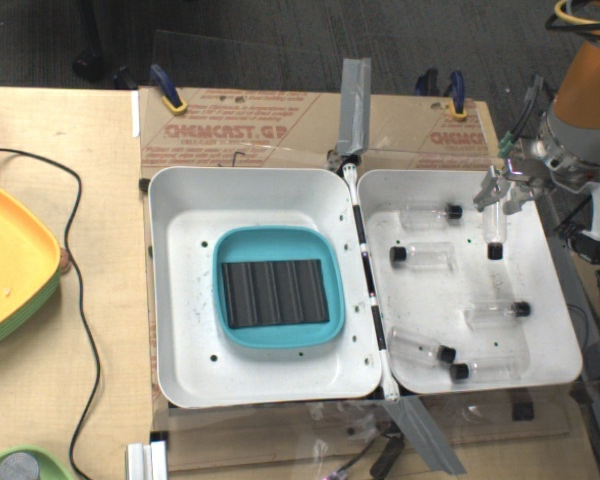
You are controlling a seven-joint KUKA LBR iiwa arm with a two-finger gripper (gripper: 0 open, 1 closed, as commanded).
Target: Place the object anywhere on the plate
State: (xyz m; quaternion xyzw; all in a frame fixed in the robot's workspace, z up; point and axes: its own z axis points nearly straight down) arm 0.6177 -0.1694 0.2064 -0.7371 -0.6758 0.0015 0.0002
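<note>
A teal plate (277,288) with a dark ridged middle lies in the left white bin (180,268). Several clear vials with black caps lie in the right bin (550,268), among them one at the back (432,213) and one at mid left (420,257). My gripper (501,193) hangs over the right bin's back right part. An upright-looking vial (495,233), cap downward, sits directly under it and meets it in the picture. Whether that vial is gripped or lying on the bin floor is unclear.
More vials rest near the right bin's front (495,312) and front left (423,349). A metal divider (365,268) separates the bins. Yellow dishes (10,268) and a black cable (75,298) lie on the wooden bench to the left. Cardboard (240,128) is clamped behind the bins.
</note>
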